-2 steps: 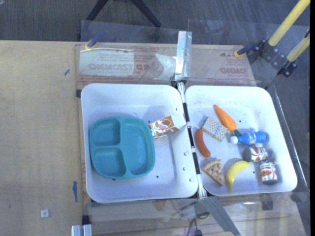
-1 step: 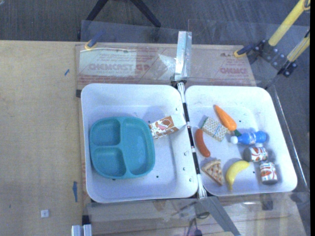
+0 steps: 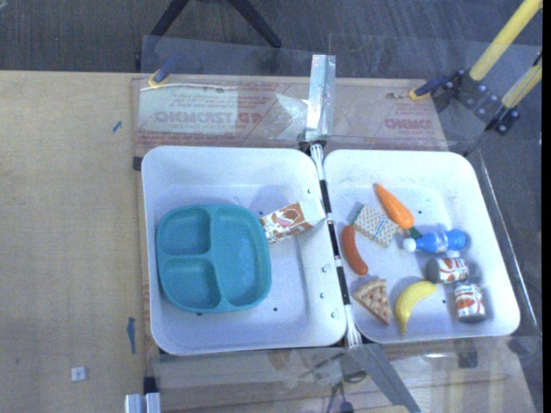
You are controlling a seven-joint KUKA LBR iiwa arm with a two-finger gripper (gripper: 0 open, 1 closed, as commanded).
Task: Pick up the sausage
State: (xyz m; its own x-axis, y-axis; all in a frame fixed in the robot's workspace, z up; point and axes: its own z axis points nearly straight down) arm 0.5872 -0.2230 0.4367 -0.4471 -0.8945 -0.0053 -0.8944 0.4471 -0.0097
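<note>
Desk (image 3: 69, 231) carries two bins side by side, left bin (image 3: 293, 308) and right bin (image 3: 448, 175). The left one has a teal divided plate (image 3: 213, 258) and a small carton (image 3: 286, 222). Sausage (image 3: 353, 249) lies flat near the right bin's left wall, just beside a cracker box (image 3: 375, 225), pizza slice (image 3: 373, 299) below; top access looks open. Jaws: cannot tell.
</note>
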